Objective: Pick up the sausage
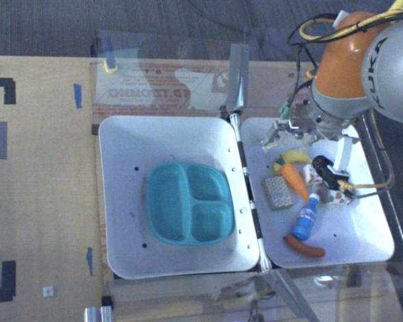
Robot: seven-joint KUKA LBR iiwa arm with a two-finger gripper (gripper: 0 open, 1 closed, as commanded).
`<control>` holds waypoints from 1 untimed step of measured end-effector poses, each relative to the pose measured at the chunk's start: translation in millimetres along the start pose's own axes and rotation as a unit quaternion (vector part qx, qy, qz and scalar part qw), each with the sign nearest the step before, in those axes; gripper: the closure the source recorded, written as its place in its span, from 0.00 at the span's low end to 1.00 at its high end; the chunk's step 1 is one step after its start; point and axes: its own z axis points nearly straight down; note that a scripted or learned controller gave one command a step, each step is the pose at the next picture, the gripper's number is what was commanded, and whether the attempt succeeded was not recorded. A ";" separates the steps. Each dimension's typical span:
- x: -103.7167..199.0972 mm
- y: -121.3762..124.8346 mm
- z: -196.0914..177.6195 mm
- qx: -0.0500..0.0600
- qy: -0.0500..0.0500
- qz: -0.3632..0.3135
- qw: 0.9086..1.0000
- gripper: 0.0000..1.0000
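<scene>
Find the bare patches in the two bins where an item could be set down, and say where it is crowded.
Free: the left bin floor around the teal tray, and the right bin floor right of the sausage and bottle. Crowded: the right bin's upper middle, with banana, carrot and sponge below the arm.

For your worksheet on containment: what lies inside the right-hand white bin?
Inside the right bin lie a sausage, blue bottle, carrot, banana and grey sponge. The arm covers the bin's far corner.
</scene>
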 end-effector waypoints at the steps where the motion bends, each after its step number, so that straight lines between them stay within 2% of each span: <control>1: 80.5 -75.7 3.5 0.001 0.000 0.116 0.993 0.00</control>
